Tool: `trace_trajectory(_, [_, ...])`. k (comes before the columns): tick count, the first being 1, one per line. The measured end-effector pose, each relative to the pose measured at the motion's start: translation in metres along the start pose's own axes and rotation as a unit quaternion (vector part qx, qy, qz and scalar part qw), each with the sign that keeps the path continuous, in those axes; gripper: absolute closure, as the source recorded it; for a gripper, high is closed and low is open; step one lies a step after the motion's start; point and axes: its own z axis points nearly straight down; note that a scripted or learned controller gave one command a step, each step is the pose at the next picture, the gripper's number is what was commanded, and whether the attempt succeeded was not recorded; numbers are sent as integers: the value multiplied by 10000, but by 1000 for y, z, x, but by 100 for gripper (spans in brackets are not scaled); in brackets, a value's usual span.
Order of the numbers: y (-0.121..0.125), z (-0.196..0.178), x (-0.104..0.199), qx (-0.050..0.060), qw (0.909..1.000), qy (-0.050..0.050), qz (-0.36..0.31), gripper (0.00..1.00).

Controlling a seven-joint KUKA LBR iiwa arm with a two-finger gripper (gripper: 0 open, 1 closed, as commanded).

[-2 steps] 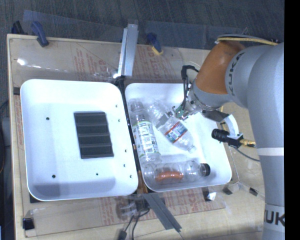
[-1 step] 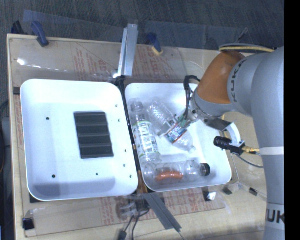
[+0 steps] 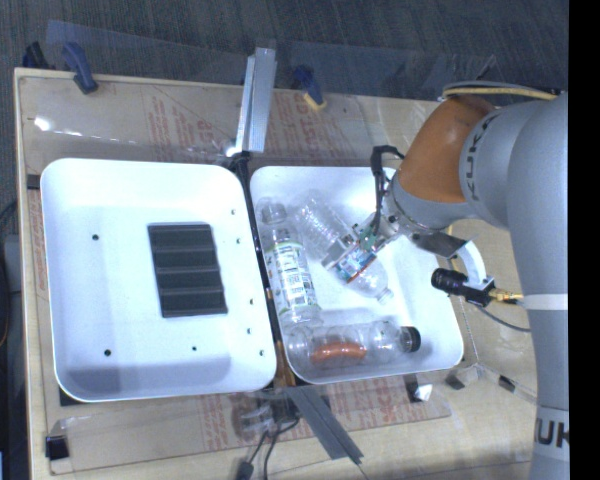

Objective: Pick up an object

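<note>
Several clear plastic bottles lie in the right bin (image 3: 435, 313). One with a white label (image 3: 290, 273) lies along the bin's left wall. Another with a black cap and an orange inside (image 3: 348, 347) rests along the front wall. A crumpled one (image 3: 318, 220) sits near the middle, and a small bottle with a coloured label (image 3: 360, 266) lies beside it. My gripper (image 3: 372, 234) reaches down from the right, right above the top end of the small labelled bottle. A black ridged slab (image 3: 187, 269) lies flat in the left bin (image 3: 90, 318).
A metal divider bar (image 3: 254, 98) stands at the back between the bins. Blue clamps (image 3: 80, 68) hold the bench sheet at the rear. The arm's grey body and orange band (image 3: 435, 153) overhang the right bin's far right corner.
</note>
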Motion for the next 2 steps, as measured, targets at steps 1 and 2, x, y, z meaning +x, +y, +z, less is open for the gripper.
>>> trace_trajectory(1, [4,10,6,6,9975,8,713,100])
trace_trajectory(2, [33,-94,15,4,9907,0,1358,100])
